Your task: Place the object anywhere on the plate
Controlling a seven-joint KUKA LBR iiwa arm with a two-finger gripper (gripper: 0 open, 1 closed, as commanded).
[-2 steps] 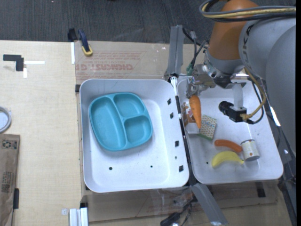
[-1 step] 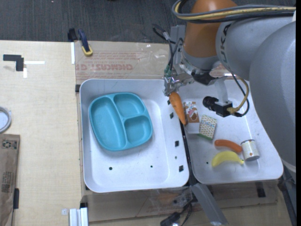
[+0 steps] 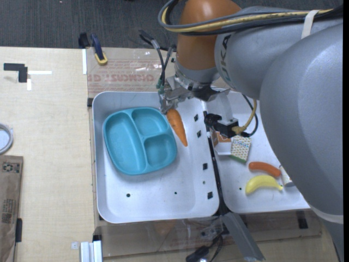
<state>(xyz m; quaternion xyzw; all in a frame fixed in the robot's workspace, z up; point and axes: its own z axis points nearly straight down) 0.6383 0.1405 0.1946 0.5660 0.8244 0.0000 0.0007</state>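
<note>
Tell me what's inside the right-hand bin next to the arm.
In the right bin lie a yellow banana, an orange-red piece just above it, and a small box-like item. The arm covers the bin's upper and right parts, so anything there is hidden.

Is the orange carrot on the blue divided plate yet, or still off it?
Off. The orange carrot hangs at the gripper, just beyond the right rim of the blue divided plate, over the white left bin's floor.
</note>
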